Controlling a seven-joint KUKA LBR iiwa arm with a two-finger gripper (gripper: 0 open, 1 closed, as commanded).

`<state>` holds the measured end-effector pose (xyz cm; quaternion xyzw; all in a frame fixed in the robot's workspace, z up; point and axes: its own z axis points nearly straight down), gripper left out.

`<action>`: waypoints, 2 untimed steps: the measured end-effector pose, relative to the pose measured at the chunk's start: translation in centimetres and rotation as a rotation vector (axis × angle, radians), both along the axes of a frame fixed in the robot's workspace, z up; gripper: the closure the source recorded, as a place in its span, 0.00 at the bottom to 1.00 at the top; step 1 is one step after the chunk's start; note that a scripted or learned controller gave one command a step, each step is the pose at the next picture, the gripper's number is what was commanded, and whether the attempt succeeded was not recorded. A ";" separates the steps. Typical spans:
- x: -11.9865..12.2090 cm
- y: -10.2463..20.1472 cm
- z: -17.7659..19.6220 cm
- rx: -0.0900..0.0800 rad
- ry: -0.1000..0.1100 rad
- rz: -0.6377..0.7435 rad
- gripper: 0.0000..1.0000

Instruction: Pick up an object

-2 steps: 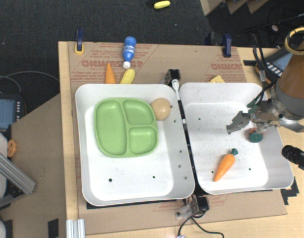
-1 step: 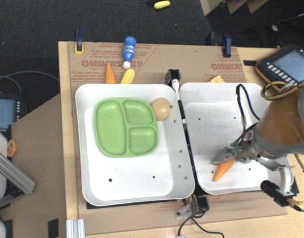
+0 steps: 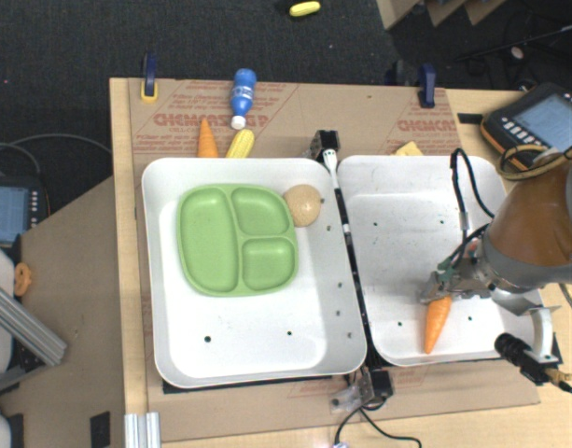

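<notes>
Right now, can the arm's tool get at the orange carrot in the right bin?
Probably yes: the tool sits right over the orange carrot's top end in the right white bin, with nothing else lying near it.

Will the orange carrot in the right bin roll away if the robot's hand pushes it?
The orange cone-shaped toy carrot looks smooth and glossy, so it may slip under the hand. Its tapered round body would probably roll in a curve rather than straight. It lies flat near the front wall of the right shallow white bin, which would likely stop it.
</notes>
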<state>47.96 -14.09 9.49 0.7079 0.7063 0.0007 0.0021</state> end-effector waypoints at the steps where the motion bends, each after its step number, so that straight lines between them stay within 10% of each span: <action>1: 0.0 5.2 -1.0 0.004 0.003 0.006 1.00; 2: 7.3 9.4 9.7 0.001 -0.012 0.010 1.00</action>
